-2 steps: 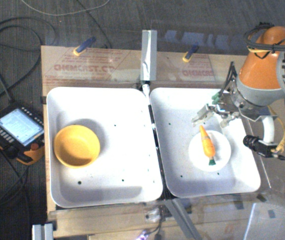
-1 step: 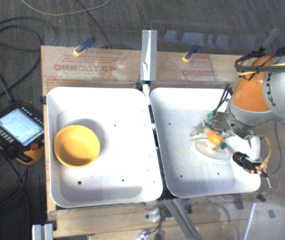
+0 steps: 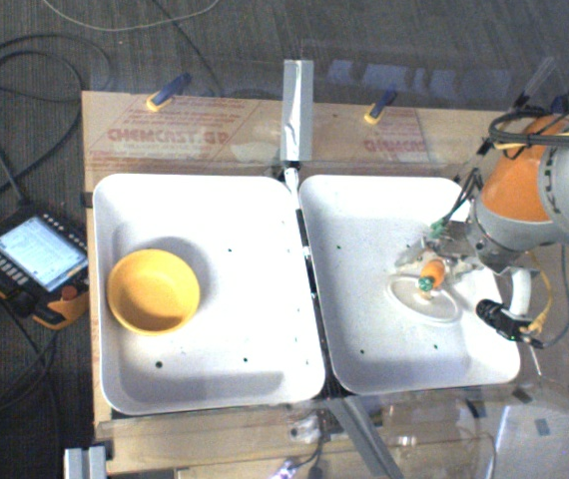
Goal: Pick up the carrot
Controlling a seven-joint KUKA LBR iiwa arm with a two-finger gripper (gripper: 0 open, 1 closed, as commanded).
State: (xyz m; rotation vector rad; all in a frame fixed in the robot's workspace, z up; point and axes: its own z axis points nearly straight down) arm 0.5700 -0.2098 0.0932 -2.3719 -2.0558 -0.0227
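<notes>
Two white bins, side by side: left bin (image 3: 255, 208), right bin (image 3: 364, 347). One yellow bowl (image 3: 154, 289), upright in the left bin near its left wall, with bare floor to its right. One carrot (image 3: 430, 272) (orange, green tip) in the right half of the right bin, directly at the gripper (image 3: 442, 257); you cannot tell whether the gripper has hold of it. Your open room lies on the right bin's left half.

1 fixed camera above bench (image 3: 165, 133), angled down, covering both white bins (image 3: 265, 193) whole.
</notes>
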